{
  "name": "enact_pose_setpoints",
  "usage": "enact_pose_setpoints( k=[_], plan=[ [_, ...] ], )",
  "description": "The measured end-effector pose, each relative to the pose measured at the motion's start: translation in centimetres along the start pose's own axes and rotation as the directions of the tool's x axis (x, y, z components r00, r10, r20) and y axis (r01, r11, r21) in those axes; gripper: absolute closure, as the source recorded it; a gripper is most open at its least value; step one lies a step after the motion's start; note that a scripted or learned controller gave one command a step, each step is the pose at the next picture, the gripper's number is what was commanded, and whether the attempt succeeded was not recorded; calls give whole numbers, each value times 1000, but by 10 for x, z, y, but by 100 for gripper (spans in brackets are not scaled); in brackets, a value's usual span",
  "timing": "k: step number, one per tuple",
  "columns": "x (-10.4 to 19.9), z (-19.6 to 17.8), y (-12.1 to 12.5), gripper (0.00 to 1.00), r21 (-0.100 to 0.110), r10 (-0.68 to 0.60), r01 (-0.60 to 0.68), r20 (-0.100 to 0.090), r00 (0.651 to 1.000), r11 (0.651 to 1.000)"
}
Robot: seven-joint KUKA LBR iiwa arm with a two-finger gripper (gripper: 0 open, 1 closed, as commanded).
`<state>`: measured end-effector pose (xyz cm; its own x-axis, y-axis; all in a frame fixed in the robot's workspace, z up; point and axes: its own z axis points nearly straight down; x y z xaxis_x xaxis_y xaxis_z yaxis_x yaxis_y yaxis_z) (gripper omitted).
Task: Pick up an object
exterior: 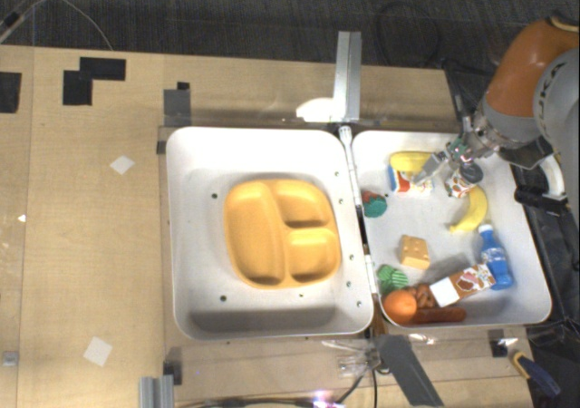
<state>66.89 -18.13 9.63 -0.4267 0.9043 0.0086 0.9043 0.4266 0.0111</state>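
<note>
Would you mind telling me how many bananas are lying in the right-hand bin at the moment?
1. The banana lies in the right bin, toward its far right side, just below the pincer. Another could be hidden under the arm or the clutter.

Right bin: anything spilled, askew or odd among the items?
Nothing stands out. The right bin holds loose toy food: banana, orange, blue bottle lying flat. The yellow tray sits upside down in the left bin. The gripper is above the clutter.

One fixed camera looks slantwise down on both bins (181,216)
</note>
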Motion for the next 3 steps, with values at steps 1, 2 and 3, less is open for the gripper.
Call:
enact_pose_setpoints(
  k=[1, 2, 3],
  plan=[
    [73, 8, -22, 0, 2, -45, 45, 12, 999, 999],
    [36, 9, -31, 0, 1, 242, -242, 14, 970, 970],
    [35, -6, -27, 100, -10, 234, -234, 21, 972, 972]
  ],
)
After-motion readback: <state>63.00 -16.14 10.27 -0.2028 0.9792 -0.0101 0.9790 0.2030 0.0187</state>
